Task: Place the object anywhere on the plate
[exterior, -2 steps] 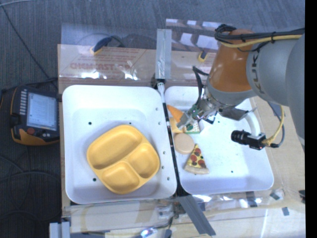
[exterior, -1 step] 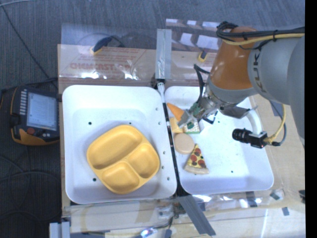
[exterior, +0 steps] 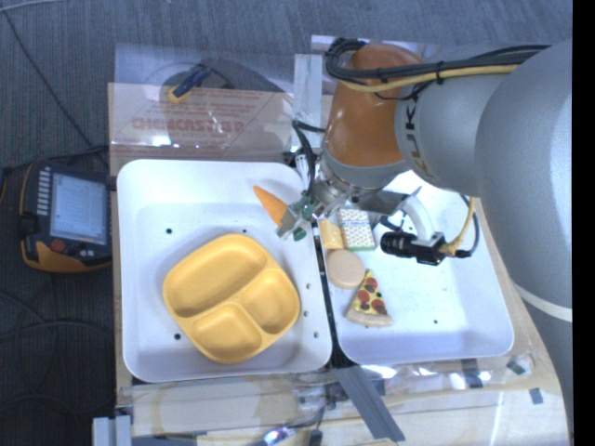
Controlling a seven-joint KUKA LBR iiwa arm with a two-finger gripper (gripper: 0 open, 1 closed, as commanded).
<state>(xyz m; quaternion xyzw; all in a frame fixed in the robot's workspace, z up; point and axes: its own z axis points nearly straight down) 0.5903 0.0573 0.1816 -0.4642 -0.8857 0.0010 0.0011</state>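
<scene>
The carrot (exterior: 271, 203) lies in the left bin (exterior: 139, 249) near its upper right corner, just beyond the yellow plate (exterior: 231, 295). The arm (exterior: 483, 91) reaches in from the right; its gripper (exterior: 299, 221) hangs beside the carrot, grip impossible to tell.

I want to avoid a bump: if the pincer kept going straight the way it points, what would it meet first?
Probably the orange carrot-like piece just beyond the pincer in the left bin; depth is unclear.

Robot lab: teach pendant (exterior: 67, 214), bench bins (exterior: 130, 277)
</scene>
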